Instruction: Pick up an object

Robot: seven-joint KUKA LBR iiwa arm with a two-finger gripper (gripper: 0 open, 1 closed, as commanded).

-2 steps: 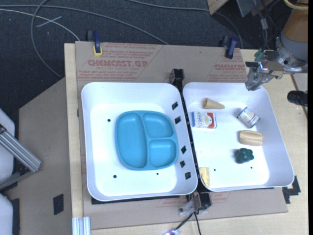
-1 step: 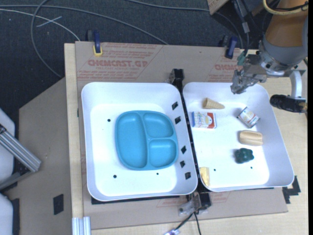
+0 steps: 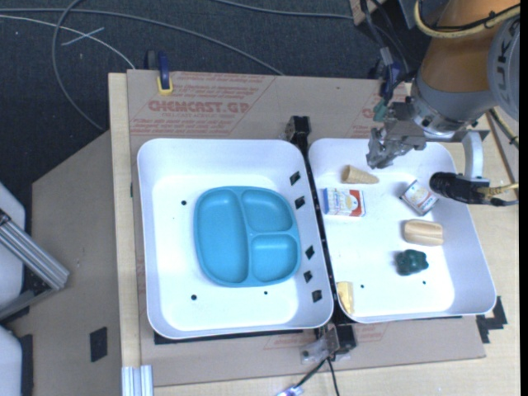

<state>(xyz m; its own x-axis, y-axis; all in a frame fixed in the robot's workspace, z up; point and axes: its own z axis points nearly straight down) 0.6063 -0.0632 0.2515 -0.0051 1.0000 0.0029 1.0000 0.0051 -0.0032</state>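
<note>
Currently claw [image 3: 382, 153] hangs over rear-left zone of right bin [image 3: 375, 250], just beside pale wedge [image 3: 360, 175], the nearest of 6 items. Claw opening: cannot tell; nothing seen held.
Risk: descent lands beside wedge, closes on bare bin floor; tapered wedge may squirt out.
Unclear: claw end blurred; yellow piece [image 3: 344, 294] too small to identify.

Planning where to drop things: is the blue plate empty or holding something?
Empty: all three compartments of the blue plate show bare blue surface.
</note>
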